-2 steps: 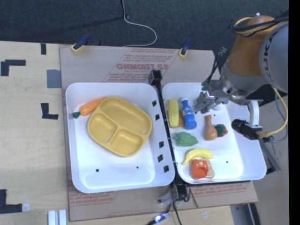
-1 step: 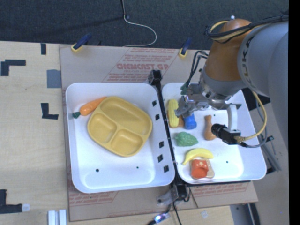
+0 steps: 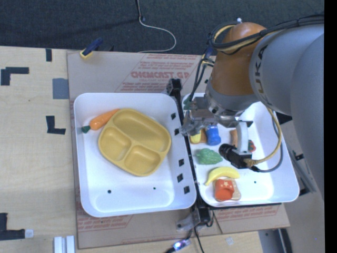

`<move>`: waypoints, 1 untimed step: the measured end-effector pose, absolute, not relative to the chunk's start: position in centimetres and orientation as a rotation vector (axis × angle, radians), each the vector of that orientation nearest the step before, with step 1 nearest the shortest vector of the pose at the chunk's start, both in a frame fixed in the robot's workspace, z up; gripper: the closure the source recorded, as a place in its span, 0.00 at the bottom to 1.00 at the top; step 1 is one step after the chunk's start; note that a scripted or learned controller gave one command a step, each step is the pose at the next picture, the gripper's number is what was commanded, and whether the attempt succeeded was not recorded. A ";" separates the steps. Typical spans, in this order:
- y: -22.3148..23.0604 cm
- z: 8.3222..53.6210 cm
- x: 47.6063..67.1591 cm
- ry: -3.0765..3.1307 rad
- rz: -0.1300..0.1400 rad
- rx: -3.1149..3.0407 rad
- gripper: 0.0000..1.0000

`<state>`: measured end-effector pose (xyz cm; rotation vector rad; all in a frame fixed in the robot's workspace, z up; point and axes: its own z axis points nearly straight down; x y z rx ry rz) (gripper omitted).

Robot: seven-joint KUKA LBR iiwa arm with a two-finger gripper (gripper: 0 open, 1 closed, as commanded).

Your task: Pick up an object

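Hovering low in the right bin (image 3: 274, 191), tool (image 3: 202, 128) grip unclear, crowding blue block (image 3: 213, 136), green leaf (image 3: 209, 155), banana (image 3: 221, 174) near, yellow tray (image 3: 135, 141) in left bin (image 3: 126, 202)

Single fixed camera above bench (image 3: 31, 141), looking down at slant. Both bins in frame: left bin (image 3: 95, 194), right bin (image 3: 284, 186). Arm (image 3: 279, 62) enters from right, near lens.
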<state>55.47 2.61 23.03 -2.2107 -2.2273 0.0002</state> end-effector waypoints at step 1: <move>7.4 21.5 53.5 -2.225 0.005 -2.212 1.00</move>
